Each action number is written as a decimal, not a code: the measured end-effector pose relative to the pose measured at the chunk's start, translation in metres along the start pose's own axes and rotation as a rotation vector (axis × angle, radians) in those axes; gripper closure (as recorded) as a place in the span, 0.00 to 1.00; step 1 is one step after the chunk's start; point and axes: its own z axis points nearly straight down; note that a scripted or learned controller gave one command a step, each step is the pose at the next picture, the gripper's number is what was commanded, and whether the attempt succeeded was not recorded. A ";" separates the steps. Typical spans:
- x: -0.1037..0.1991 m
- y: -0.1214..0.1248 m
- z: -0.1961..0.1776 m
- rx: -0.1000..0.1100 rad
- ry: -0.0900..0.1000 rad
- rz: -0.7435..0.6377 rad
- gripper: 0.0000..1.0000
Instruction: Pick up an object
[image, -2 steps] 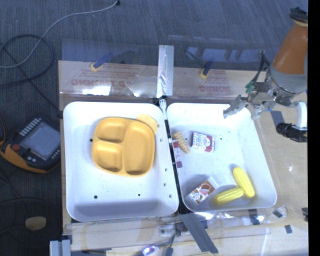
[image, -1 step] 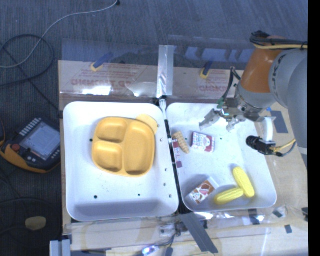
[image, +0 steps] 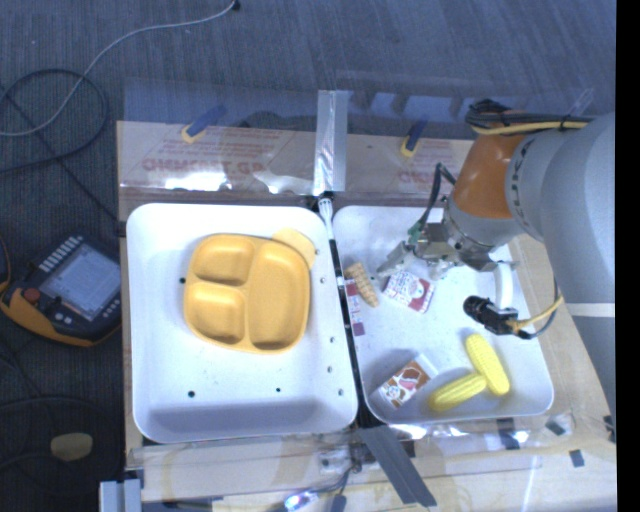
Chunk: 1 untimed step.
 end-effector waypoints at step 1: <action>0.010 -0.007 0.000 -0.001 -0.001 0.019 0.00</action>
